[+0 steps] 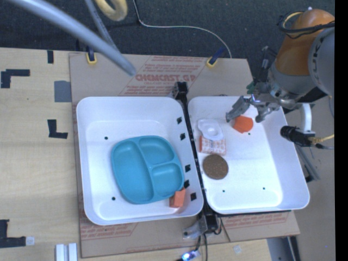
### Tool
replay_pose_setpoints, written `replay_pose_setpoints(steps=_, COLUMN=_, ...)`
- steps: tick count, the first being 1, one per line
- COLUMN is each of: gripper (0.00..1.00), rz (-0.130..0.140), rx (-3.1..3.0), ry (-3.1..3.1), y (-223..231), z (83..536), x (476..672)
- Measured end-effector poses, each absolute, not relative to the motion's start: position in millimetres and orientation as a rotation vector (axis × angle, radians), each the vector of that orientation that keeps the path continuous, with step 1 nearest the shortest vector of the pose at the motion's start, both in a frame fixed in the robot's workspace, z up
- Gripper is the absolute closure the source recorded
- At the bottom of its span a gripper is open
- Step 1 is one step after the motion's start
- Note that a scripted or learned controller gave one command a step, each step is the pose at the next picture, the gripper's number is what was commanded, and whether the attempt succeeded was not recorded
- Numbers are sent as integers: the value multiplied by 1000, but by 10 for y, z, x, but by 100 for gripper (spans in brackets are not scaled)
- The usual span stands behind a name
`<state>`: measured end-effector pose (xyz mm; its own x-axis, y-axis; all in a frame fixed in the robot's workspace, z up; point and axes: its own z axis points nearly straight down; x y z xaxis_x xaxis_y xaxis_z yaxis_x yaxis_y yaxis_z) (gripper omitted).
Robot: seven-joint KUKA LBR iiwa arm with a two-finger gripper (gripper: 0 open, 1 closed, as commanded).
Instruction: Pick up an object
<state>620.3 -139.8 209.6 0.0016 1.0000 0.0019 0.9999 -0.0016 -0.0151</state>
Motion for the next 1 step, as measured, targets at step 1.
replay_pose_setpoints(steps=1, gripper=0, rz=2, rx=-2218, ry=-2223, y=-1394, z=2175, x=6232)
